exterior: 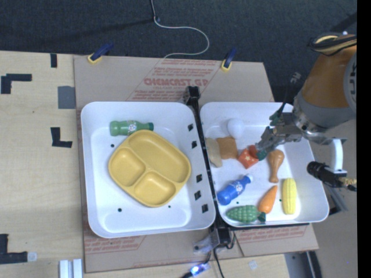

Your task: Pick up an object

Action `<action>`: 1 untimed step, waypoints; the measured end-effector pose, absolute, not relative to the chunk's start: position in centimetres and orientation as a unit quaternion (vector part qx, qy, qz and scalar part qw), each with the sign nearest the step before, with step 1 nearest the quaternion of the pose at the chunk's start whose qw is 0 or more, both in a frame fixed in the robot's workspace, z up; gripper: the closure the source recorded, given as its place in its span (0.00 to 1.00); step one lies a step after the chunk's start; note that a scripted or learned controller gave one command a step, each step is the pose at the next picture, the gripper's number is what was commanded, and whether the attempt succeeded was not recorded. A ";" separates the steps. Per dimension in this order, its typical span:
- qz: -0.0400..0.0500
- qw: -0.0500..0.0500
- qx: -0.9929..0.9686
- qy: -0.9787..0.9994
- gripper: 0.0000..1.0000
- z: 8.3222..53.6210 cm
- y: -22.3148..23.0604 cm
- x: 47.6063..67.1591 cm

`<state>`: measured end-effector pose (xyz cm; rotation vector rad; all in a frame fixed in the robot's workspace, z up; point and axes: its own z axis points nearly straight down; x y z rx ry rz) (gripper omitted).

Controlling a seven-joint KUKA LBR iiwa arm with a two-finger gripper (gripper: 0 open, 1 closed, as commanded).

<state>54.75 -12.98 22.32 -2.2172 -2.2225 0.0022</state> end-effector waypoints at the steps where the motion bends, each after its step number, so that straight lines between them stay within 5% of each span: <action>1: 0.002 0.002 -0.705 -0.709 1.00 21.7 -8.7 53.2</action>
